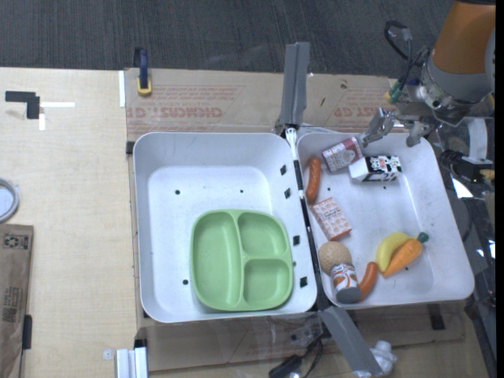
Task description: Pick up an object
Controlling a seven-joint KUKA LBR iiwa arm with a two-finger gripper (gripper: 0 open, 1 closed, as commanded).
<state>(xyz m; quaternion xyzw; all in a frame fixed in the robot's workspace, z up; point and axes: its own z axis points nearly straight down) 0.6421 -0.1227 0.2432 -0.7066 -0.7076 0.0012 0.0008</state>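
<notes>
My end effector point(391, 127) hangs over the right bin's point(441, 290) far rim; whether it is clenched I cannot tell. Just below it lie the maroon packet point(340, 154) and the small carton point(376, 168). Open white floor spreads beneath those.

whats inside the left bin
The left bin holds a green divided plate, lying flat toward its near side with nothing in its three sections. Whatever lies beneath the plate is covered.
</notes>
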